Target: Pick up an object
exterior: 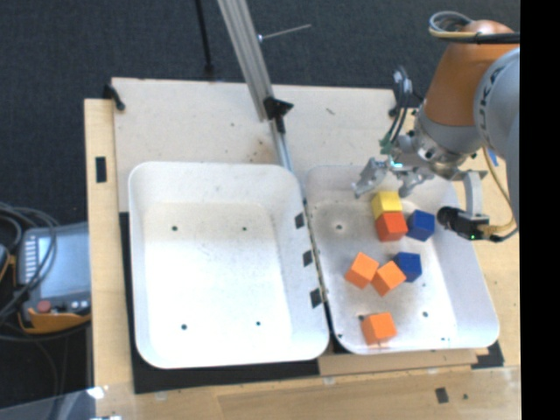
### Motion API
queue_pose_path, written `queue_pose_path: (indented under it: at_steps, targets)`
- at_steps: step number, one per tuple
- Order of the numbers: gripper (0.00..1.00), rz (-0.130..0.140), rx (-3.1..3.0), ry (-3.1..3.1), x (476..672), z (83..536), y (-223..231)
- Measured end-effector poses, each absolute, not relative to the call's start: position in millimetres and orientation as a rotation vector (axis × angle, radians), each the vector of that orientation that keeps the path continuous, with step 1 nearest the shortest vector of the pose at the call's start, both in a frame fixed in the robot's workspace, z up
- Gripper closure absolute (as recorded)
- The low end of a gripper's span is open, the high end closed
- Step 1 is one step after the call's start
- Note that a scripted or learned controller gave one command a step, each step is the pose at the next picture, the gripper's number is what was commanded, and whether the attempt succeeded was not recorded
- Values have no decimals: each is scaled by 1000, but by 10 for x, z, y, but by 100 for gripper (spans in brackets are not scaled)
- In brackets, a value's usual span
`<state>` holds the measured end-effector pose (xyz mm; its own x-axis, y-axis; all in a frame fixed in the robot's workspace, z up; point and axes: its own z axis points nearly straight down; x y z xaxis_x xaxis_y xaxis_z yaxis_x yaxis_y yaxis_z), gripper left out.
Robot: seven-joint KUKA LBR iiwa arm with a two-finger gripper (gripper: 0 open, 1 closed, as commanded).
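Nearest the lower edge, an orange cube [379,327] sits alone, open floor around it. Mid-bin: two orange cubes [374,273] touching, blue cube [408,264] beside. Farther up, yellow block [386,204], red-orange block [391,226], blue block [421,225] clustered. Gripper [391,172] spread wide, empty, above yellow block near right bin [464,322] upper rim.

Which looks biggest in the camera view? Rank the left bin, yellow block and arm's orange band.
1. Left bin, by far the largest.
2. Orange band, though it sits nearer the camera, which inflates it.
3. Yellow block, smallest.
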<state>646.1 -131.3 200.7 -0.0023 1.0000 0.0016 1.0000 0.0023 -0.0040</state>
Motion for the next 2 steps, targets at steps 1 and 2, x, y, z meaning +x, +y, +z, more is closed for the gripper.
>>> queue_pose_path:
  at_steps: [1,2]
  targets:
    - [0,0,-2218,-2226,6471,2037,-1317]
    - [0,7,-2215,-2227,6564,1484,-1327]
